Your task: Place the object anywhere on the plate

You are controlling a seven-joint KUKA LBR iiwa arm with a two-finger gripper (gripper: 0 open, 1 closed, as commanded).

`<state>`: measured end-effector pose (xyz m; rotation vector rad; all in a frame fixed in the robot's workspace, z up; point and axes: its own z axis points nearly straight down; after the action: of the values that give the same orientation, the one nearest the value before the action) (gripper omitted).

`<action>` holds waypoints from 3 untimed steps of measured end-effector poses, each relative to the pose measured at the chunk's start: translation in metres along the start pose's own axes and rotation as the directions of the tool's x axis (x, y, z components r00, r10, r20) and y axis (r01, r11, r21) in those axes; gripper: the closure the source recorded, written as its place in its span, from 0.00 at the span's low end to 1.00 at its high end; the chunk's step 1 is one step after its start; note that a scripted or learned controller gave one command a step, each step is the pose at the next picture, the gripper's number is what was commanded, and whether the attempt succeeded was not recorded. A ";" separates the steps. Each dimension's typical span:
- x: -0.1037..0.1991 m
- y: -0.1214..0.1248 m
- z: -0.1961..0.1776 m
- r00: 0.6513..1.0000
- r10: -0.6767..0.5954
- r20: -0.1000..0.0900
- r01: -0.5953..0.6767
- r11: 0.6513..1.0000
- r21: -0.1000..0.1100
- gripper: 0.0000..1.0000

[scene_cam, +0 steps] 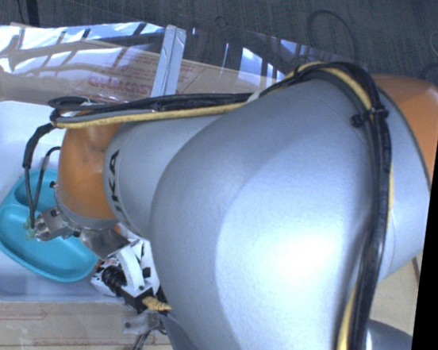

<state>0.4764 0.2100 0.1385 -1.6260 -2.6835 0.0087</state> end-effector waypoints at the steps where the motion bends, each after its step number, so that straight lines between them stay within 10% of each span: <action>1: -0.061 0.049 -0.144 0.992 -0.125 0.002 0.125 0.992 -0.005 1.00; 2: -0.025 0.017 0.029 0.999 -0.049 -0.002 0.049 0.999 -0.013 1.00; 3: -0.083 -0.010 -0.039 0.996 -0.094 0.000 0.094 0.996 -0.003 1.00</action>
<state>0.5061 0.1324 0.1775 -1.4991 -2.7580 0.0042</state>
